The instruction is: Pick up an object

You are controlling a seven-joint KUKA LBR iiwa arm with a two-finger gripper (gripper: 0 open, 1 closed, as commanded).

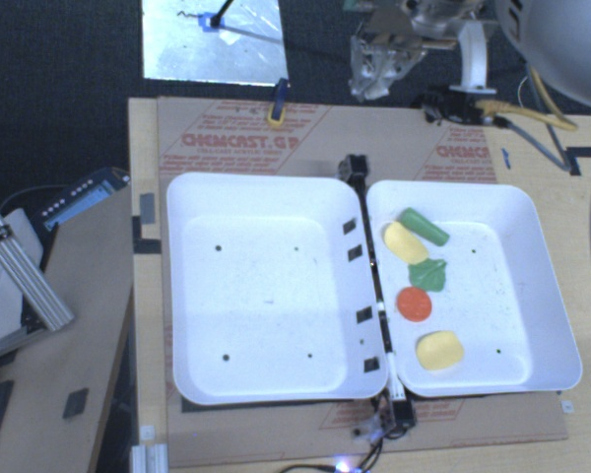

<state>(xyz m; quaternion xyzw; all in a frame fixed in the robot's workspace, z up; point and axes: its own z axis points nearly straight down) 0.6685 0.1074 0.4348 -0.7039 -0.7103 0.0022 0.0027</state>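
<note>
The two white bins sit side by side on the bench, the left bin (266,284) showing bare white floor and the right bin (512,264) carrying every loose piece. Nearest the camera, at about 6 o'clock in the right bin, lies a pale yellow block (439,350), close to the near wall. Just beyond it sits a round red piece (414,304), then a small green leafy piece (429,274) touching or almost touching it. Further back a yellow oblong piece (406,242) lies against a green cylinder-like piece (424,227) at roughly 11 o'clock of the bin. All five crowd the bin's left half, near the clipped seam between the bins; its right half is open floor.

Past the far rims, at 12 o'clock of the scene, the gripper (374,72) hangs above the cardboard sheet (246,131), well apart from the objects. It is blurred and pale against the arm (552,18), which the top and right edges cut off, so whether it is parted or closed, I cannot tell. Nothing visible sits in it.
</note>
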